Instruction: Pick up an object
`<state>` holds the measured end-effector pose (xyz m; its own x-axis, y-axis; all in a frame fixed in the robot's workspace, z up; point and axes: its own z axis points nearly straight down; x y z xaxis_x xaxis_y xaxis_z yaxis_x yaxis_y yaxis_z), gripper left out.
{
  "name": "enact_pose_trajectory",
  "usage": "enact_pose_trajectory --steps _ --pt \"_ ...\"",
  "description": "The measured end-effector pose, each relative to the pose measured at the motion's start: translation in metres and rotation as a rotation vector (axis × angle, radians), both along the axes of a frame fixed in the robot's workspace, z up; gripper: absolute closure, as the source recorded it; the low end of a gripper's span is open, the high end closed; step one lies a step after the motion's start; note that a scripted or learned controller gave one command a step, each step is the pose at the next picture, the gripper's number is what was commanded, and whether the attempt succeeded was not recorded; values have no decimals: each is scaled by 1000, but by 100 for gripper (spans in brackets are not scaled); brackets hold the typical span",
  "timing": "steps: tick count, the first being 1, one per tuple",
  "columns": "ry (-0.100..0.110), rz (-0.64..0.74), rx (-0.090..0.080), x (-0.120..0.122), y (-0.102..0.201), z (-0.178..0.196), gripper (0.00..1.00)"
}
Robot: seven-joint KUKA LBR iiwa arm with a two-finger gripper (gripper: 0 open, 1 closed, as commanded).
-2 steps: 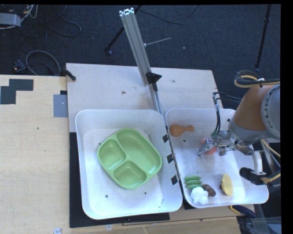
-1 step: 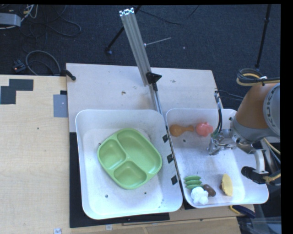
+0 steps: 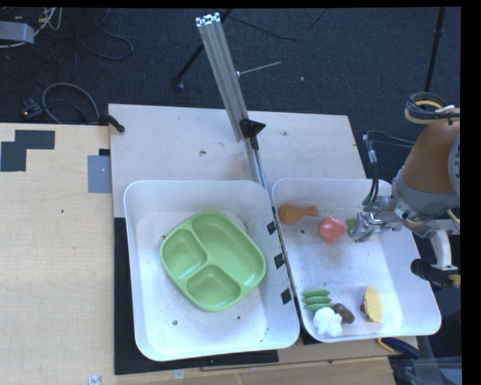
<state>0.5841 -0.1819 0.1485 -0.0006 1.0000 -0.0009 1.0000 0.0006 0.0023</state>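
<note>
gripper (image 3: 362, 227) centre-right, beside tomato (image 3: 331, 228) | finger state: we cannot tell | we'd centre over tomato, descend straight, close gently

No legible text, labels, brands or numbers anywhere. Only marking: a small black-and-white checker pattern (image 3: 208, 19) on the top end of the slanted metal rail (image 3: 229, 79), carrying no readable characters.

The claw (image 3: 359, 228) is too small and blurry to make out its tips. Something green (image 3: 351, 223) peeks out just beside it, mostly hidden behind it. The arm (image 3: 430, 174) runs off the right edge.
</note>
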Motion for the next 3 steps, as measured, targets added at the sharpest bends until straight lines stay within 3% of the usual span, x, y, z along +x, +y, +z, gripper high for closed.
enact_pose_trajectory --steps 2,3 --pt "-1 1 0 4 2 84 100" --pt "6 4 4 4 59 74 100"
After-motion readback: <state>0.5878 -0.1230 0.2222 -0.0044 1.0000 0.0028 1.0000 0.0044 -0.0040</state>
